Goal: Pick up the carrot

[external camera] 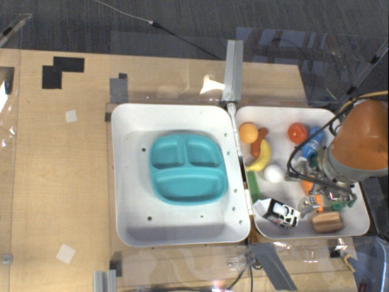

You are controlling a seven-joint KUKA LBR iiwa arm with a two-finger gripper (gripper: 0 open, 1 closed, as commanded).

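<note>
My gripper is low in the right bin, near its front right corner, with the arm's orange band above it. An orange thing that looks like the carrot peeks out at the gripper's left side, mostly hidden by the wrist and its cables. I cannot make out from here whether it sits between the fingers.
The right bin also holds an orange fruit, a banana, a white ball, a green item, a red tomato, a blue bottle, a black-and-white item and a brown block. A teal divided plate lies in the left bin.
</note>
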